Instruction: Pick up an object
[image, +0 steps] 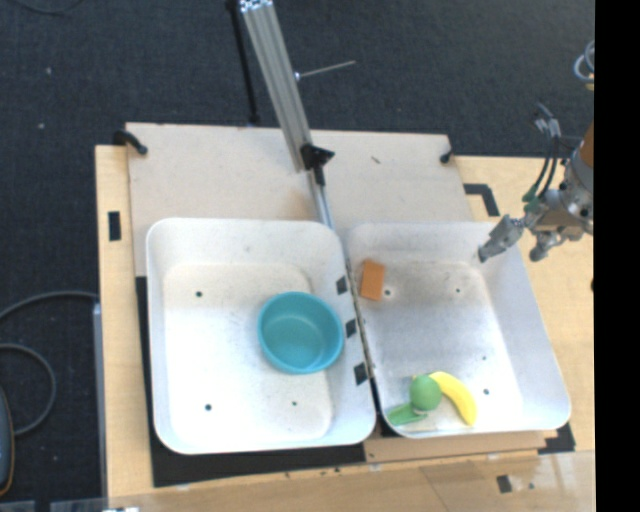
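A: Where's your hand (520, 240)?

B: Over the upper right rim of the right bin (520, 330), at the edge of the view. Two fingers show, spread apart, pointing down and to the left. You've got nothing between them.

A: What could you pick up?

B: Right bin: an orange block (372, 280) near the upper left corner, close to the wall between the bins. A yellow banana (457, 396) lies near the front edge, and a green pear-like fruit (424, 394) sits just beside it on the left, looks to be touching. Both are well apart from the hand.

A: Left bin (200, 260)?

B: One blue bowl (300, 332), upright, toward the right side of it.

A: Anything else on the surface (220, 165)?

B: A slanted metal rail (285, 95) comes down from the top and ends near where the bins meet.
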